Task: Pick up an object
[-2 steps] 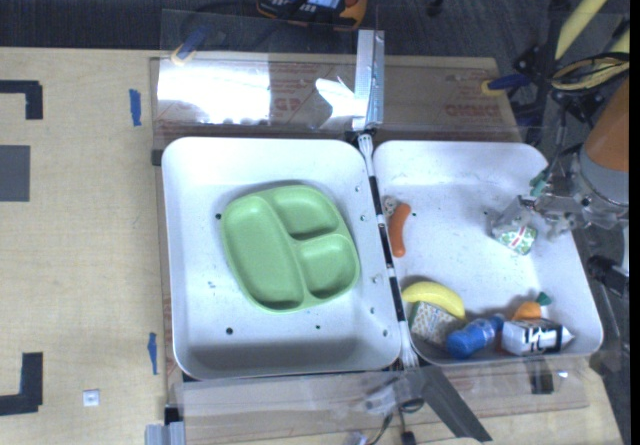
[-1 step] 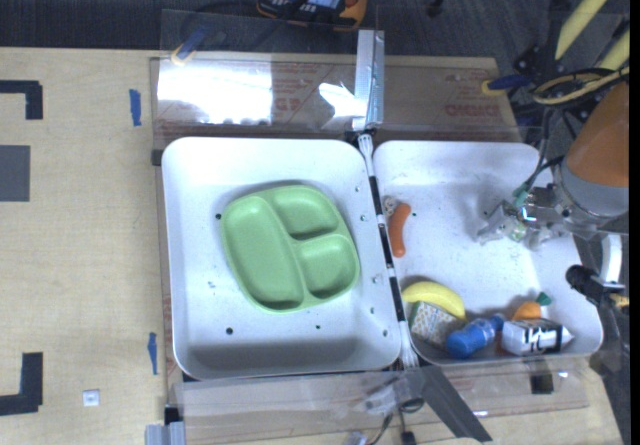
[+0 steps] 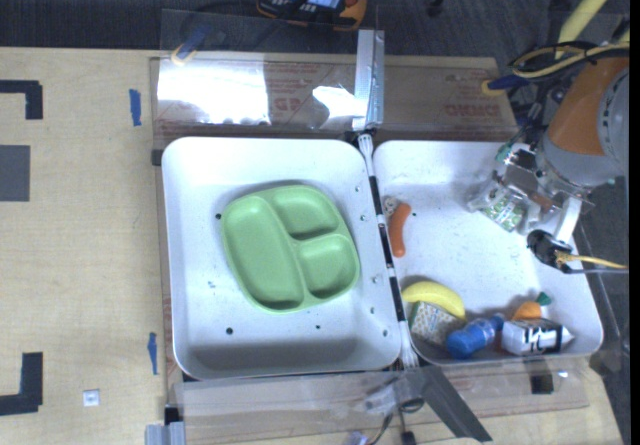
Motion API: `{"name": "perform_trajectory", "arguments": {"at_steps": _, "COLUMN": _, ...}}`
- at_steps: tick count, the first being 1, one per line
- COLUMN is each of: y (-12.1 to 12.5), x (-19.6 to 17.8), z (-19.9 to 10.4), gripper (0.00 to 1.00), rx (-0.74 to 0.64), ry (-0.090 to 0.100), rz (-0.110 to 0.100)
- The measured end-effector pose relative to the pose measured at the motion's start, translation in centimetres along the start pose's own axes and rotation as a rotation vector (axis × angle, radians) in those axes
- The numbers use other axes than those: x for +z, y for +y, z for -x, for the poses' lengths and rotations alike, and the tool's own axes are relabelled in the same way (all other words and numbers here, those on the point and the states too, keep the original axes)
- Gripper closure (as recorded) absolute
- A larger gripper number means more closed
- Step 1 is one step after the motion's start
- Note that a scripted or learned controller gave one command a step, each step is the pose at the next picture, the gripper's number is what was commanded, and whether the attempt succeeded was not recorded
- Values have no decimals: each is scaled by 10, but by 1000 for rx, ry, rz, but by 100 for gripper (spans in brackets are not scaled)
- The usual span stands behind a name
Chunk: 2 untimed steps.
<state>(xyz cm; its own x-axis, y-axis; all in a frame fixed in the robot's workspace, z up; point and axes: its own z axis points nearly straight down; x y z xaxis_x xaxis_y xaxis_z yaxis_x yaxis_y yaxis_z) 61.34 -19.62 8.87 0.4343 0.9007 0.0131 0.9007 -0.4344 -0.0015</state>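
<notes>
- Nearest the camera, along the right bin's (image 3: 430, 165) near edge, lie a yellow banana (image 3: 436, 296), a blue bottle (image 3: 470, 336), a white bottle (image 3: 535, 337) and a small orange piece (image 3: 528, 311); none is lifted.
- An orange carrot (image 3: 399, 229) lies at that bin's left side, well apart from the arm.
- At the bin's far right the gripper (image 3: 508, 195) hangs with nothing visibly between its fingers; apart or together, I cannot tell.
- Left bin (image 3: 190, 233) holds a green divided plate (image 3: 290, 246).
- Judged so, the pick is not yet made.
</notes>
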Motion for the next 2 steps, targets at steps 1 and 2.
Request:
{"name": "perform_trajectory", "arguments": {"at_steps": 1, "y": 1, "x": -12, "z": 0, "gripper": 100, "rx": -2, "ry": -3, "rz": 4}}
{"name": "perform_trajectory", "arguments": {"at_steps": 2, "y": -6, "x": -77, "z": 5, "gripper": 100, "rx": -179, "ry": -15, "rz": 3}}
